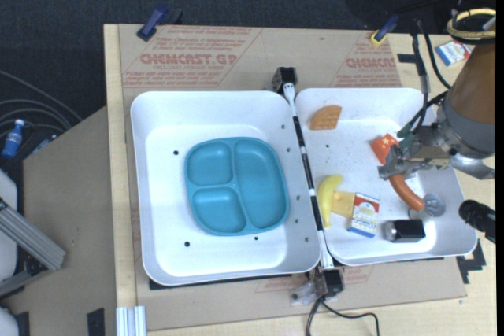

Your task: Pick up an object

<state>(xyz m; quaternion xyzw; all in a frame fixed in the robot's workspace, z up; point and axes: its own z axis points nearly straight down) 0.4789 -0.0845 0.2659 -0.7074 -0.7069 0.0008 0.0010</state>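
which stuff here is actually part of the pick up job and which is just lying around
Job in hand:
gripper, low in the right bin
orange object beside it
orange sausage-shaped piece
tan wedge
yellow pieces
small box
black block

Lying about:
blue divided tray in the left bin
blue clamp

The left bin (pixel 157 122) has open floor all round the blue divided plate (pixel 235 185). The right bin (pixel 354 100) is crowded along its near edge: yellow piece (pixel 335 197), small carton (pixel 364 216), black block (pixel 404 230), orange sausage (pixel 406 192). Bare floor lies between these and the toast piece (pixel 325 118).
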